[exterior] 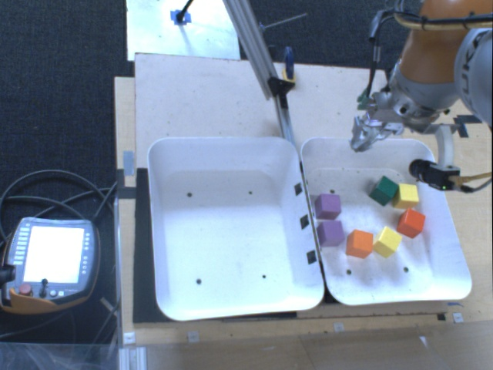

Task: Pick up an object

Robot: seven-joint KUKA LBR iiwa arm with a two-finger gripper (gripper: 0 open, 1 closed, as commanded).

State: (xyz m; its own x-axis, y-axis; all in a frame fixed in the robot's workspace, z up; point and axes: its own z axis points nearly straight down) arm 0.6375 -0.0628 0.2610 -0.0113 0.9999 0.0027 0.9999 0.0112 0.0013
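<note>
Gripper (368, 139) hovers over back edge of right bin (454, 272); fingers too small/blurred, can't tell if spread or pressed, nothing visibly pinched. Cubes in right bin: green (383, 190), 2 yellow (407, 196) (387, 241), 2 orange (410, 222) (359, 243), 2 purple (328, 205) (331, 232). Left bin (166, 230) alongside.

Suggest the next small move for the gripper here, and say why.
Probably shift the gripper toward the near side of the right bin and lower it over the green cube. It hangs over the bin's far rim with nothing between its fingers, while all the cubes lie nearer the bin's middle.
</note>
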